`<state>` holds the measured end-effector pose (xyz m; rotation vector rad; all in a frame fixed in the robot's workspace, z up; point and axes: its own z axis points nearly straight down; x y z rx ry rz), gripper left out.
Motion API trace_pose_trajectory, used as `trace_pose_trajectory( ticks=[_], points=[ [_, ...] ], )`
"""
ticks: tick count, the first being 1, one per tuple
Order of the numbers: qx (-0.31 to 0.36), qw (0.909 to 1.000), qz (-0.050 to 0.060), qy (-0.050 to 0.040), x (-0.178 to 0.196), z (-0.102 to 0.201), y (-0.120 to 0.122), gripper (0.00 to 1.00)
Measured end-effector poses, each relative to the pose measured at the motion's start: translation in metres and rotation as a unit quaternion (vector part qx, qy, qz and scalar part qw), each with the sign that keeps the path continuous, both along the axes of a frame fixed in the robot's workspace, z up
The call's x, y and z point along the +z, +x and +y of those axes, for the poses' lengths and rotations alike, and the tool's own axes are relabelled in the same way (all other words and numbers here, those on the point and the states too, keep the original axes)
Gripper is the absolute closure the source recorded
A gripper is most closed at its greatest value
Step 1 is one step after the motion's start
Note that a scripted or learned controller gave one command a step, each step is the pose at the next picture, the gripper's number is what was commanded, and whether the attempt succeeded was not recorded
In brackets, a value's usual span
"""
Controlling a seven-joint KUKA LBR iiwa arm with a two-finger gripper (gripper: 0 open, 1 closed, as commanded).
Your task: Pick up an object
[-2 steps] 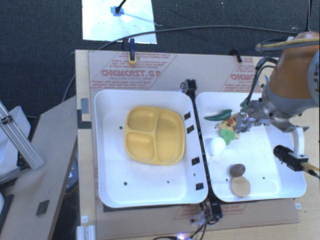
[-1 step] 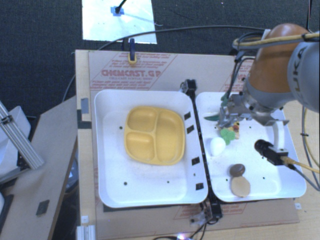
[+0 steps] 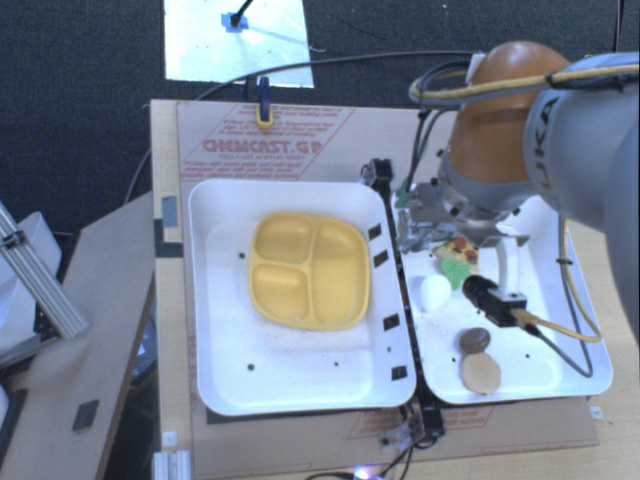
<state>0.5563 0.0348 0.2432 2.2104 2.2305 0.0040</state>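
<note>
Likely target: a small colourful piece [image 3: 458, 264], green, yellow and red, lying in the upper part of the right bin [image 3: 560, 373], near the wall that bin shares with its neighbour.
Its shape: a small, blurred clump of colours; its long axis cannot be read.
Second candidate: a white ball [image 3: 434, 292], just below and left of the colourful piece, close to the shared wall. It is round, so approach direction matters little.
Gripper position: the gripper [image 3: 432, 230] hangs over the upper left of the right bin, under the orange wrist, with the arm reaching in from the right.
Key relation: the colourful piece lies just below and slightly right of the gripper in the view, that is, toward the near edge of the bench. The white ball lies almost straight below it, a little farther off.
Claw state: hidden in the tangle of metal under the wrist; I cannot tell whether it is open or closed, and nothing shows held in it.
Judged next need: a short shift toward the bench's near edge, then a descent; the shared wall leaves little room on the left.
Farther objects: a grey-brown disc [image 3: 474, 341] and a tan disc [image 3: 481, 373] lie touching near the right bin's near edge, well apart from the gripper.
Left bin [image 3: 225, 368]: holds a yellow divided plate [image 3: 308, 270].
</note>
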Motion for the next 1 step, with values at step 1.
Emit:
trace_pose_trajectory(
  ticks=[1],
  points=[
    [0.0, 1.0, 0.0, 0.0002, -0.015, 0.0529, 0.0171, 1.0]
  ],
)
